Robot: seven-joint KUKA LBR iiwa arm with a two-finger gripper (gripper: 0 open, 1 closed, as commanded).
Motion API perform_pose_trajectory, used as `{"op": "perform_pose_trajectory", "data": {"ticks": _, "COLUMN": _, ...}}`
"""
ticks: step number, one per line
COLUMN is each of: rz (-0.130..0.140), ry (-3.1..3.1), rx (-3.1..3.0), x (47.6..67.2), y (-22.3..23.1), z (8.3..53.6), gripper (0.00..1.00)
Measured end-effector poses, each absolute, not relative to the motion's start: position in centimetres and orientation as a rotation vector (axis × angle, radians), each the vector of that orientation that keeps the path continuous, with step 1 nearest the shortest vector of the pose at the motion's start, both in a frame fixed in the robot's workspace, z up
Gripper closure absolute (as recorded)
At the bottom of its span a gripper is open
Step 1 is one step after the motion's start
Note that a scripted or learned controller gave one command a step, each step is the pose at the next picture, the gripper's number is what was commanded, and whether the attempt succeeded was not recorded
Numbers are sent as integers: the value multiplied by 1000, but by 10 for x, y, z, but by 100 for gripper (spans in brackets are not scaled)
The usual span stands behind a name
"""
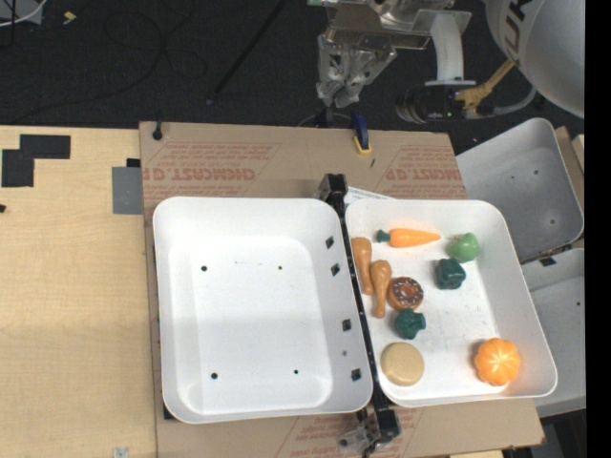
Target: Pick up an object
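— Cardboard under two glossy white bins; what's nearest?

— Right bin (516, 284): a ribbed orange (496, 362), a pale smooth disc (402, 363), a carrot (412, 238) farther back. Left bin (181, 256) is smooth plastic.

— And the step?

— Nothing grasped yet, I judge. My gripper (346, 89) hangs high beyond the bins — open or closed, I can't tell. Next: descend over one item.

Bright, even overhead light; sharp focus
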State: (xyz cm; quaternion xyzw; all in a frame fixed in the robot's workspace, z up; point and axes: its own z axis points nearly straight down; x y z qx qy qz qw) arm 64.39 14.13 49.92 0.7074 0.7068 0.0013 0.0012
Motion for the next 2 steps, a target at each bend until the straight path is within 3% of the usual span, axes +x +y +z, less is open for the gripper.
{"op": "perform_pose_trajectory", "data": {"ticks": 1, "rz": -13, "ry": 2220, "rx": 2228, "x": 644, "y": 95, "z": 450, "gripper": 100}}
{"op": "perform_pose_trajectory", "data": {"ticks": 2, "rz": 1, "ry": 2219, "rx": 2222, "x": 644, "y": 73, "z": 505, "gripper": 100}}
